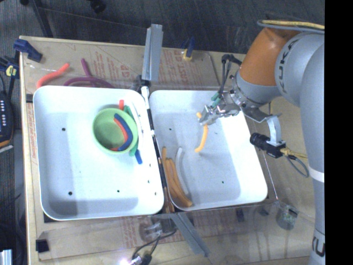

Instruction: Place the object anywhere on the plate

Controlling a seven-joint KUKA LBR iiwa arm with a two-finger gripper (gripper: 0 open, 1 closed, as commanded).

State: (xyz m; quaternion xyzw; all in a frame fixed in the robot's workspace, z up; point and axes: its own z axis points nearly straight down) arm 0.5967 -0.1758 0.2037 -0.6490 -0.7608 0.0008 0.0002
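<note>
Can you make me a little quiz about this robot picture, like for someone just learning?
1. True or false: the green plate sits in the right bin.
2. Which thing hangs right under the gripper?
A. the yellow stick
B. a blue ball
C. a red cup
3. Fill in: the brown strips lie along the right bin's ____ wall.

Key:
1. False. The plate is in the left bin, with red and blue pieces on it.
2. A. Its top end is up at the gripper, its lower end near the bin floor.
3. Left, the wall next to the other bin.
</note>
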